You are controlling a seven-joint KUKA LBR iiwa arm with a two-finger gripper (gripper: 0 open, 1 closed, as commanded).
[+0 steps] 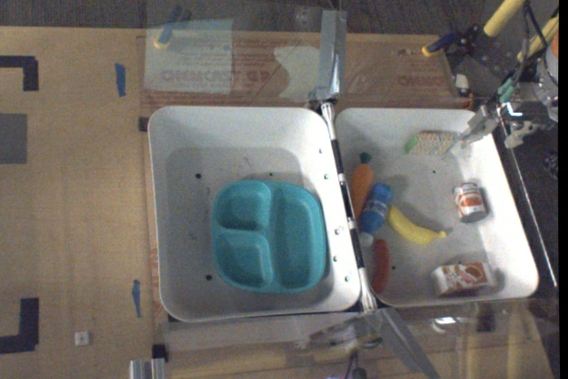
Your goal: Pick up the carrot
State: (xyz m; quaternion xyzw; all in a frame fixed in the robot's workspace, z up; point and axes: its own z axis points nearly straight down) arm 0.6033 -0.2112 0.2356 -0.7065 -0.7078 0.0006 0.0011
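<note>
From the overhead camera, the gripper (484,127) hangs over the far right corner of the right bin (524,280), and whether the jaws are apart or together I cannot tell at this size. Nothing is between them that I can make out.

The carrot (360,183) lies well away from the jaws, across the bin against the divider wall, leafy green end pointing to the far side. It is an orange toy, tapered, lying roughly lengthwise along that wall. Just beside it, on the side facing the jaws, sits a blue bottle (375,209), touching or nearly so. Beyond that lies a banana (414,228), and further along the wall a red sausage (380,265). Closest to the jaws is a pale corn cob (430,143); a small can (469,201) and a little carton (462,278) sit down the near side. The left bin (169,138) holds a teal tray (266,235).

My read on handling: the carrot looks light, stiff and smooth, likely plastic, so it may slip or roll. The thick orange middle looks like the best hold, jaws closing across its width. The wall on one side and the bottle on the other leave tight room for the jaws, so that is the risk.
</note>
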